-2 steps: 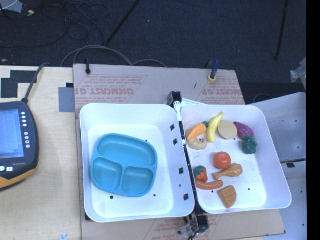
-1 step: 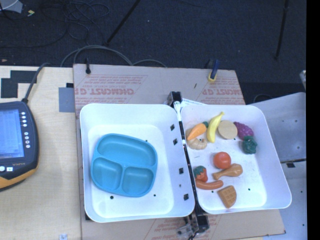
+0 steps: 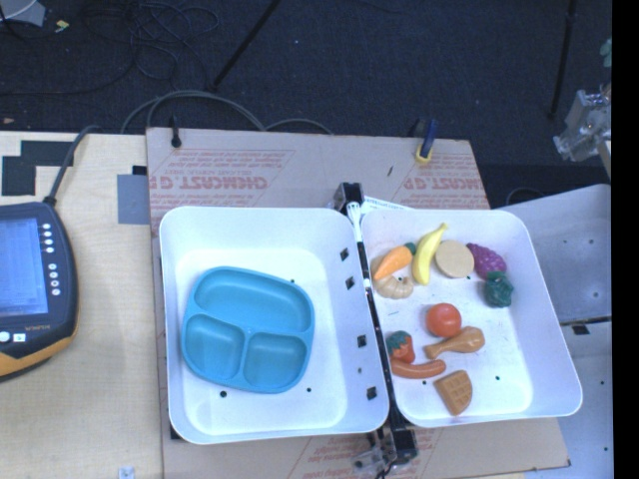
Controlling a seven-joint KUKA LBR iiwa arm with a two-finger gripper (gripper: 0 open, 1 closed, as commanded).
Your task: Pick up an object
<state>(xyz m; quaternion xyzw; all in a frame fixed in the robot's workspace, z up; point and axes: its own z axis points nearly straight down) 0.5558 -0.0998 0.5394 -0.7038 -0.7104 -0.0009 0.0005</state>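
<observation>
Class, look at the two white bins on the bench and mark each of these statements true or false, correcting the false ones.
1. The blue plate lies in the left bin. True.
2. The banana lies in the left bin. False: it is in the right bin, beside the carrot.
3. The tomato is in the same bin as the drumstick. True.
4. The blue plate has a single undivided well. False: it has three compartments.
5. The purple grapes lie at the near edge of the right bin. False: they lie toward its far side, above the green toy.
</observation>
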